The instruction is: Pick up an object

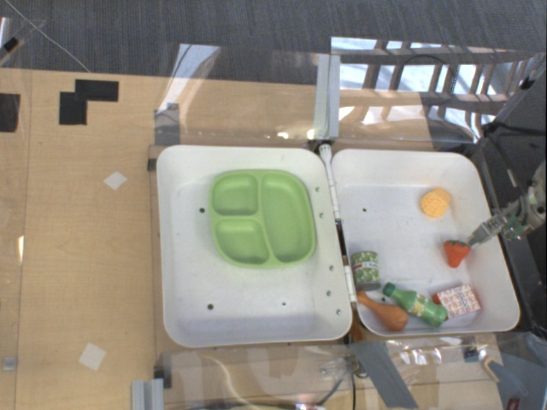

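My gripper reaches in from the right edge, low over the right bin. Its tip is right at a small red strawberry-like object near the bin's right wall; whether it grips that object is unclear. A round yellow object lies up and to the left of the tip. Along the bin's front lie a green can, a brown drumstick, a green bottle and a red-and-white box.
The left bin holds a green divided plate at its middle. A metal divider separates the two bins. Clear plastic walls and a metal frame stand behind the bins.
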